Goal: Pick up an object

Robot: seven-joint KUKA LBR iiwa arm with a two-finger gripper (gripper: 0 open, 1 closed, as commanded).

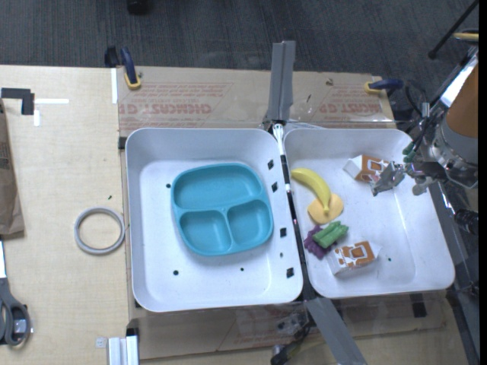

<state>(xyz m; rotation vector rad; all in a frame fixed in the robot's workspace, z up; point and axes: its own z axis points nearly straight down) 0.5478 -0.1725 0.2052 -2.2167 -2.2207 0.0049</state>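
Two bins sit on the desk; the claw [399,175] hovers empty, fingers parted, beside a carton [368,167]. Approach stage; descent and closing come next.

On the tabletop [61,166], the left bin [144,226] holds a blue divided tray [222,207]. In the right bin [411,242], a banana [313,186] lies at nine o'clock, purple-green toys [326,236] just below, and a small box [355,255] at six. The end effector [392,177] hovers at one o'clock, beside another small box [367,168].
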